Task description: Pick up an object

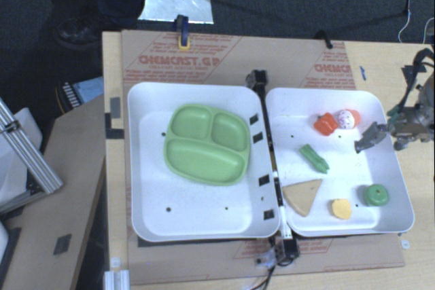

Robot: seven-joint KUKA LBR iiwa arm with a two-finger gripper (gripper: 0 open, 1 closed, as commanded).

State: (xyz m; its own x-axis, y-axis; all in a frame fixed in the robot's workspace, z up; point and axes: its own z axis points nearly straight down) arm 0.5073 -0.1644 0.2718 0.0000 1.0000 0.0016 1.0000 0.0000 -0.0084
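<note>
Landmark for all positions: the right bin (391, 166).

Hand (370, 137) sits over the right bin's far right side, close to its right wall, reaching in from the counter (380, 61) edge. Dark fingers angled toward the bin's interior. Nothing visible between them. How wide they stand apart: cannot tell, too small and dark against the wrist.

Candidate objects, all loose on the right bin floor:
- Orange piece (325, 123) touching a white, red-speckled round piece (346, 119), near the bin's far wall. These lie just inward of the hand, the white one nearest it. Both look like small moulded plastic toy food, rounded, smooth.
- Green elongated piece (315, 157), mid-bin, long axis running diagonally from far-inward to near-outward. Ridged or knobbly surface, hard to resolve.
- Tan wedge (302, 196), flat, triangular, by the bin's near inward corner.
- Yellow lump (341, 209) and green round piece (375, 195), near the bin's front wall, just beside one another but apart.

Judgement: the orange/white pair is the closest target; being in contact, a grasp on one could nudge the other. The green elongated piece would want the fingers closing across its short axis.

Left bin (146, 173) holds a pale green three-compartment plate (206, 144), glossy plastic, well apart from the hand.
</note>
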